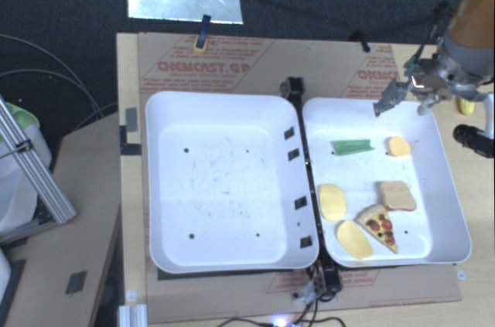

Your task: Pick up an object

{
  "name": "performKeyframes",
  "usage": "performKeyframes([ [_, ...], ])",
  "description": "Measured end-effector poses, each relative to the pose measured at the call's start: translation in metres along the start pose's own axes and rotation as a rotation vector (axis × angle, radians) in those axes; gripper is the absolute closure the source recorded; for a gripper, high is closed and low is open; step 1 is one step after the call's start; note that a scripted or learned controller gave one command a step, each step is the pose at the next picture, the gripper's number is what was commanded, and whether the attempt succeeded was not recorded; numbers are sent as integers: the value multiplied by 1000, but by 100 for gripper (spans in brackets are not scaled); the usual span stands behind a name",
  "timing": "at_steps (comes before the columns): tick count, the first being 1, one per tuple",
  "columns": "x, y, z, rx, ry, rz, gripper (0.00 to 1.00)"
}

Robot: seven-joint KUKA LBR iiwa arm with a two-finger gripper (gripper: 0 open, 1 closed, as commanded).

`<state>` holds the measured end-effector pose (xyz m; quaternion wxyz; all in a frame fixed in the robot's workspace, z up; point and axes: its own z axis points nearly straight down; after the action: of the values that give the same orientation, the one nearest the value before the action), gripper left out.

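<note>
Above the right bin's [445, 163] far edge, the jaws [406, 100] stand apart, clear of the green piece [352, 147].

The tool [405, 97] hung over the far edge of the right bin [451, 186], its two fingers spread apart with nothing between them. In that bin lay a green strip [353, 147], a small orange-yellow piece [399, 146] just right of it, a slice of bread [397, 196], a pizza slice [380, 226] and two pale yellow ovals [332, 202] [353, 239]. The bread touched the pizza slice. The left bin [158, 163] sat beside it on the counter [255, 63].
</note>
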<state>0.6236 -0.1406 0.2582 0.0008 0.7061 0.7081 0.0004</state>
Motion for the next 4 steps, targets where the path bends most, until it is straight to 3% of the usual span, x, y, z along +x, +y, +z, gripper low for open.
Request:
performKeyframes([
  [1, 85, -27, -46, -5, 4, -10, 0],
  [3, 210, -71, -58, 1, 3, -8, 0],
  [4, 254, -83, 176, 15, 0, -2, 0],
])
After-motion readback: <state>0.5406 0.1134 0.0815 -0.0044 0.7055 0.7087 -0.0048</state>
